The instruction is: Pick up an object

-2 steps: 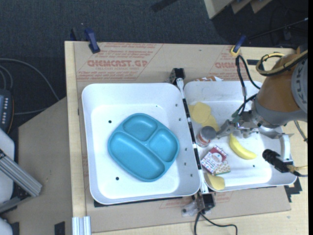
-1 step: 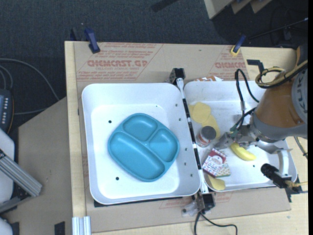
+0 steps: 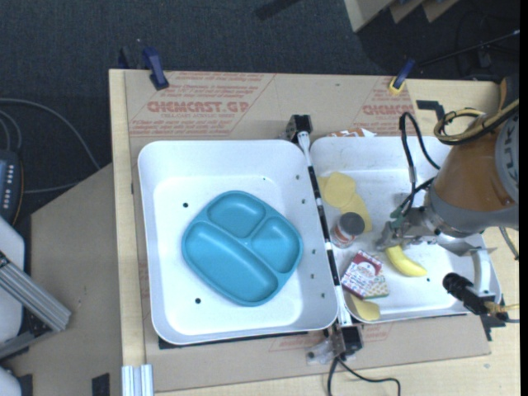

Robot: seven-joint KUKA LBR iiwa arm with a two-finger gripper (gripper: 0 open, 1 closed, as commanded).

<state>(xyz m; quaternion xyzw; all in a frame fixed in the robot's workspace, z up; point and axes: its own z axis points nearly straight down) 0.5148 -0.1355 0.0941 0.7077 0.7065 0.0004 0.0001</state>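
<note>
Here the arm's fingers [image 3: 394, 231], state unclear, hover beside the banana [image 3: 405, 261] in the crowded right bin [image 3: 371, 150].

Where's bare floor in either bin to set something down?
Left bin: bare strips around the blue divided plate, widest along the far wall. Right bin: crowded; gripper over the banana, beside can and red packet. Small patch by its far wall.
</note>
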